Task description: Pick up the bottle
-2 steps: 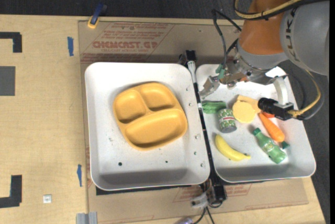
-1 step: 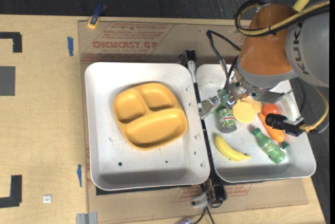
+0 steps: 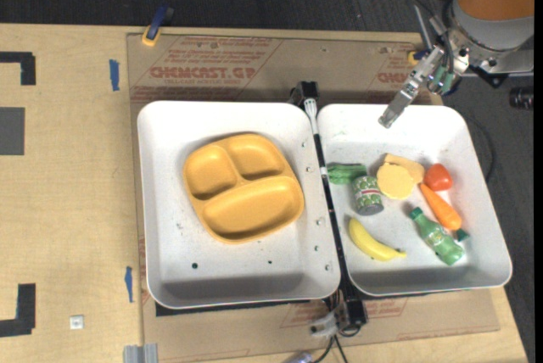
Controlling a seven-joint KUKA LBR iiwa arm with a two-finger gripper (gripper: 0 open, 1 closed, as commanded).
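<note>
The small green plastic bottle [image 3: 438, 236] lies on its side in the right shallow white bin [image 3: 480, 268], near that bin's lower right corner. Its long axis runs diagonally, the narrow neck end toward the upper left and the broader base toward the lower right. It is translucent green with a pale label band round its middle. Just above it, alongside, lies an orange toy carrot [image 3: 441, 205]; a yellow toy banana [image 3: 374, 240] rests to its left, apart. The pincer [image 3: 399, 107] hangs over the bin's upper edge, well away from the bottle, tilted down-left; whether it is spread or pressed together cannot be told.
</note>
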